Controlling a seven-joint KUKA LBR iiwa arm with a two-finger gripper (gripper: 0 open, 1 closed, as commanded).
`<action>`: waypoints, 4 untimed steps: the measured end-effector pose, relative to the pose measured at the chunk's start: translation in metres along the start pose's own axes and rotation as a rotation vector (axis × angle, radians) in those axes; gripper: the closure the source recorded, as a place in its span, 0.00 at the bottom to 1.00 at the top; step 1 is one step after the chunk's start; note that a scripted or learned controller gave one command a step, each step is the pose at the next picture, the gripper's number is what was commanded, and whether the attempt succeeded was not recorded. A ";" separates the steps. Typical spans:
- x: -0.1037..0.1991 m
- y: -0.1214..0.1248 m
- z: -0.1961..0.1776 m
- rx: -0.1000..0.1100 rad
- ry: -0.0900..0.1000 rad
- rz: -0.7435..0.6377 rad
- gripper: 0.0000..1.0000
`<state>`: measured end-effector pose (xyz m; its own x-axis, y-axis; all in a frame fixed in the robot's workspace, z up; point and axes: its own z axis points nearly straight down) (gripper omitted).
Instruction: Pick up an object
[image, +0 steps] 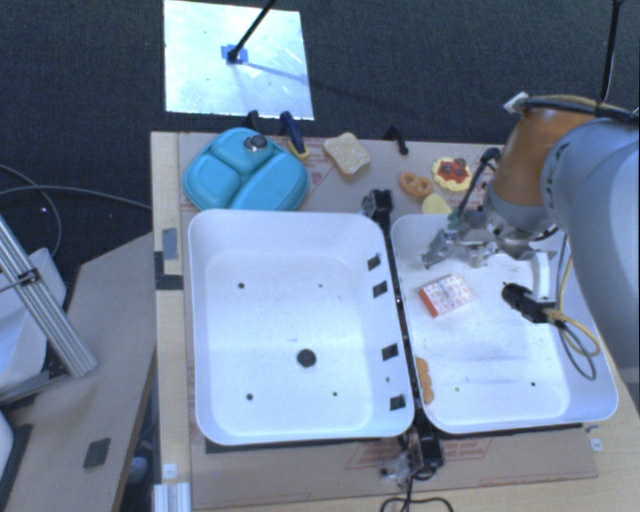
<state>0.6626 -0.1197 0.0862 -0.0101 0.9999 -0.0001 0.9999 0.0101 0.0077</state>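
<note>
My gripper (452, 250) hovers over the back part of the right bin (560, 400), its metal fingers (433, 251) spread open with nothing between them. Just in front of it, a small red and white packet (447, 295) lies flat on the bin floor. An orange, biscuit-like piece (424, 380) rests against the right bin's left wall. In the left bin (220, 400) a small dark round object (306, 357) sits near the middle. The grey arm with its orange band (530, 150) reaches in from the right.
Behind the bins lie a blue lidded tray (245, 172), a toast slice (347, 153), a pretzel (415, 184), a red-topped toy tart (452, 172) and a yellow piece (435, 205). A black divider (392, 300) runs between the bins. A cable (575, 340) loops over the right bin.
</note>
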 end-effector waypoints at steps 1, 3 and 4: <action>0.103 0.011 -0.106 -0.006 0.004 -0.005 0.00; 0.015 0.006 -0.074 0.007 -0.003 0.015 0.00; -0.015 -0.078 -0.064 0.013 0.001 0.014 0.00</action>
<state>0.5845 -0.1354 0.1500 0.0044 1.0000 0.0006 1.0000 -0.0044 -0.0053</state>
